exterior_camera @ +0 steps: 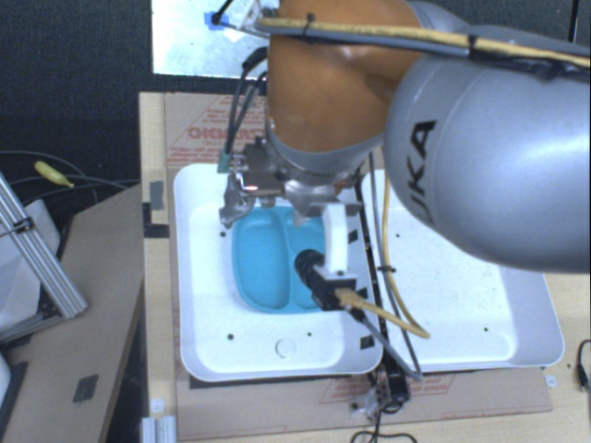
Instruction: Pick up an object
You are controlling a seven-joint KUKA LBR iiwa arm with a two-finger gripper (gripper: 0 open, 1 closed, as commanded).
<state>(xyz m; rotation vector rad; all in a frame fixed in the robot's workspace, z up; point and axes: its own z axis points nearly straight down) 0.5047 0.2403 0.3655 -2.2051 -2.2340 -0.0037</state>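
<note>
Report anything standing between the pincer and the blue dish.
Nothing visible does. The pincer hangs right over the far edge of the shallow blue plastic dish in its white bin; contact cannot be judged.

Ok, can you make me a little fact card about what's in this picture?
object: shallow blue plastic dish with two hollows
where it lies: flat in the white bin on the view's left
robot: grey arm with an orange band, reaching in from the view's right
gripper: low over the far end of the dish
other bin: white bin on the view's right, partly covered by the arm
</note>
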